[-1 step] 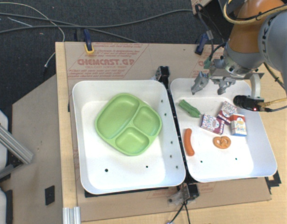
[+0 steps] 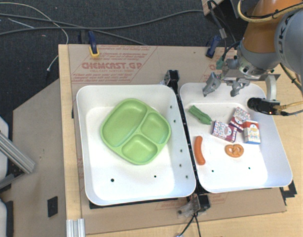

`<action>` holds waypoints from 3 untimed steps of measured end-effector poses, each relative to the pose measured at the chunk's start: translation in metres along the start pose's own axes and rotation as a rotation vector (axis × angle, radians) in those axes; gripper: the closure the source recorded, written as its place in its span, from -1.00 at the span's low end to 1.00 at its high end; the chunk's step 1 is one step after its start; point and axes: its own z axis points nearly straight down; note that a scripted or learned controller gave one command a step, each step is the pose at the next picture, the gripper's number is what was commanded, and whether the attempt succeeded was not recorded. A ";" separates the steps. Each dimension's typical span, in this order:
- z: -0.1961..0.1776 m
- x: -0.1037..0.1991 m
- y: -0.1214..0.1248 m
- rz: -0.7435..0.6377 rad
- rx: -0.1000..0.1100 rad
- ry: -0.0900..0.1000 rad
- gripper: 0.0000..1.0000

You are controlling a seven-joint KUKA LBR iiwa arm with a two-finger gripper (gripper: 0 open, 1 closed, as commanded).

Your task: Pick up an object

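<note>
Green divided plate (image 2: 135,131) is laid flat in the left bin (image 2: 87,102), apart from the pickable items. Kept loose in the right bin (image 2: 270,174), so each can be approached singly, are a pepper (image 2: 199,114), sausage (image 2: 200,150), packets (image 2: 236,126) and pretzel (image 2: 234,150). Gripper (image 2: 224,86) is poised over that bin's far rim, fingers spread, nothing between them.

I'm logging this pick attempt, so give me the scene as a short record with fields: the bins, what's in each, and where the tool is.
left bin: green divided plate
right bin: green pod-shaped toy, orange sausage, pretzel, three small printed packets
tool: fingers apart, above the right bin's far edge, nothing between them
arm: reaches in from the right
task state: no object picked up yet
</note>
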 end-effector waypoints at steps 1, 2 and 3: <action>0.061 -0.004 -0.001 0.001 0.003 0.000 -1.00; 0.111 -0.003 0.000 0.001 -0.001 0.001 -1.00; 0.095 -0.002 0.003 0.000 -0.010 0.000 1.00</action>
